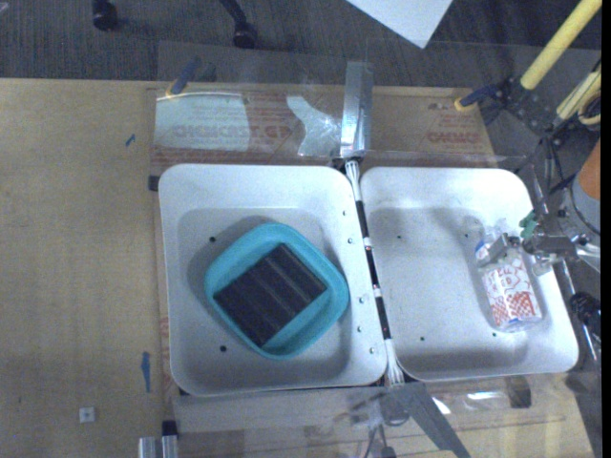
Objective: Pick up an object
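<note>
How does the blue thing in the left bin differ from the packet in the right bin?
The blue dish is larger, opaque, and sits mid-bin in the left bin; the clear packet, printed red and white, lies against the right bin wall. The dish holds a dark ridged block. Both lie flat.

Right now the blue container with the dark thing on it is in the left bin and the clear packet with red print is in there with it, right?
Not quite. The camera view shows the blue container in the left bin, but the clear packet with red print lies in the right bin, against its right side.
</note>
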`<act>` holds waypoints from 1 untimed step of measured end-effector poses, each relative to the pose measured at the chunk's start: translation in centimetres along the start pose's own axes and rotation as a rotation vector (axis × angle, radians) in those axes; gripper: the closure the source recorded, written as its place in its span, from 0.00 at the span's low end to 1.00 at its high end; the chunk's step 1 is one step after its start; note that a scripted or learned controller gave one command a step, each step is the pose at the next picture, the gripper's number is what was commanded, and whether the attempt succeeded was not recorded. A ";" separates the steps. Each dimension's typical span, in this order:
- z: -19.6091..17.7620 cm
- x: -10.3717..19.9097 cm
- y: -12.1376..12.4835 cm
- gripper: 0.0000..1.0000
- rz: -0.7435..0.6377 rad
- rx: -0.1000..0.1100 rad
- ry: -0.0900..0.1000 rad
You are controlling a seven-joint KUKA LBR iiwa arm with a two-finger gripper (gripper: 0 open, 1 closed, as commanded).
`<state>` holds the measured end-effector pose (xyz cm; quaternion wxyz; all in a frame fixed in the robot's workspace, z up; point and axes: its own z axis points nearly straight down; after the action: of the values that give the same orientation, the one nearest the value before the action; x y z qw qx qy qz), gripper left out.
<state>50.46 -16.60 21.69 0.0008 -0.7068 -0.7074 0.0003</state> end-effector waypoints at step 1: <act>8.9 -1.7 -0.2 0.00 0.008 -0.044 -0.019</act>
<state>50.21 -18.30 12.79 -0.0217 -0.7093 -0.7045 -0.0084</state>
